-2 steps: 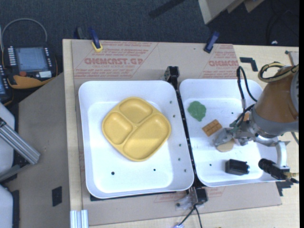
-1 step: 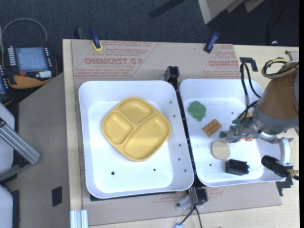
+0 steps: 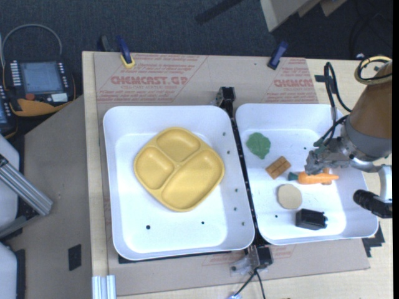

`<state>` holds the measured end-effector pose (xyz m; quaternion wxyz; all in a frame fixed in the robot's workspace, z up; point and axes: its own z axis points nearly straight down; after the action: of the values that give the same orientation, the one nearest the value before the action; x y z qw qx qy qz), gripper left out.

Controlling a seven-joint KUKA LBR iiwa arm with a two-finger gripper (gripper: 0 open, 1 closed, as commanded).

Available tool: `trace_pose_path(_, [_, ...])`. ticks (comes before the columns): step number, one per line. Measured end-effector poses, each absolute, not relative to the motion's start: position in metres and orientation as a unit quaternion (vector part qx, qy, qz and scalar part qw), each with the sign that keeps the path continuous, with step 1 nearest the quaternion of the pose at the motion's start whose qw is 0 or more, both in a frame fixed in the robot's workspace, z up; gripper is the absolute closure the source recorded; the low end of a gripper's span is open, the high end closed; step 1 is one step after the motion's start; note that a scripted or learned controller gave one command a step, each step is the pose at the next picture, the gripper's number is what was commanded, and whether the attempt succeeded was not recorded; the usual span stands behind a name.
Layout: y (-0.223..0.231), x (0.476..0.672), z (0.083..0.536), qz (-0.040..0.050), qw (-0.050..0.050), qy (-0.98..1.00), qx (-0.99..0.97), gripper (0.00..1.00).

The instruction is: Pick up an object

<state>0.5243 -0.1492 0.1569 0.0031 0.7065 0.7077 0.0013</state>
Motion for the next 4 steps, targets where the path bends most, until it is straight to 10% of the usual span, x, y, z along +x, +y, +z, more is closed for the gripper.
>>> trace_pose_path(2, [-0.160,0.524,0.244,0.0012,0.003,0.707,0.707,1.00])
trace_pose_path(4, [-0.049,0.542,0.231,-0.0004,-0.002,0.709,0.705,1.00])
